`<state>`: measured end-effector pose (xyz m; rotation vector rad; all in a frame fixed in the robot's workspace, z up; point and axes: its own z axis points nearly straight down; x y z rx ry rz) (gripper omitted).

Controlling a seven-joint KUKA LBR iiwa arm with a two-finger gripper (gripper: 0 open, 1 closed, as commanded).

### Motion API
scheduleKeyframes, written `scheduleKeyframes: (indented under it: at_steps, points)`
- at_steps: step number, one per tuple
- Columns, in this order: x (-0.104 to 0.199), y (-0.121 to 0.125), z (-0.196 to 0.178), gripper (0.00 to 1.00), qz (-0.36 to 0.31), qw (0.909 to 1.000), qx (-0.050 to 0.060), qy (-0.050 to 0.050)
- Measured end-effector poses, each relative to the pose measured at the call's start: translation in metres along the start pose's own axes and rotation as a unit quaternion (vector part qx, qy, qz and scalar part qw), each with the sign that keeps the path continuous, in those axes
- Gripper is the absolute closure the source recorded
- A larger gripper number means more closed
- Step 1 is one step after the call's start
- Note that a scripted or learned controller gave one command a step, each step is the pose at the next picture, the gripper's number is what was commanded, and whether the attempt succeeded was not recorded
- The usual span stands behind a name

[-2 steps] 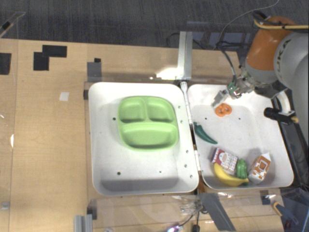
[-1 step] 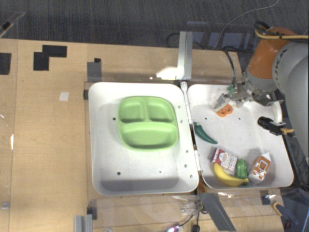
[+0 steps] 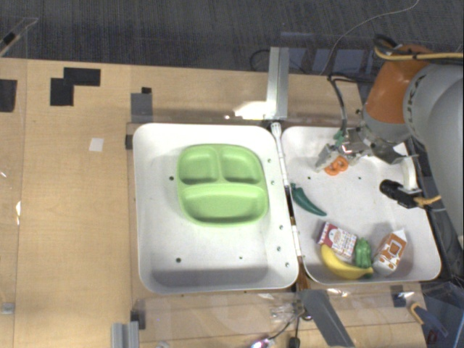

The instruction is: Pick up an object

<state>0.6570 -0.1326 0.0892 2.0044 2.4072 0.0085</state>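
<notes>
In the camera view, the hand [image 3: 335, 153] is low in the upper part of the right bin [image 3: 428, 267], its tip right at a small orange piece [image 3: 336, 167]; whether it is open or gripping cannot be told. Bare white floor spreads below it. Further down lie a green pepper [image 3: 307, 201], a banana [image 3: 342, 264], a snack packet [image 3: 338, 239] and a small carton [image 3: 391, 250]. A green divided plate [image 3: 221, 183] fills the left bin [image 3: 156, 267] on the tabletop [image 3: 65, 216].
</notes>
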Motion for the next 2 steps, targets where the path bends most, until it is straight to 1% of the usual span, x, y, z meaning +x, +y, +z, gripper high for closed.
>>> scheduleKeyframes:
  at_steps: [1, 2]
  points:
    - [0.001, 0.003, -0.013, 1.00, -0.003, 1.0000, -0.004, -0.001]
    - [0.117, 0.036, -0.098, 1.00, 0.082, 0.9966, 0.002, 0.001]
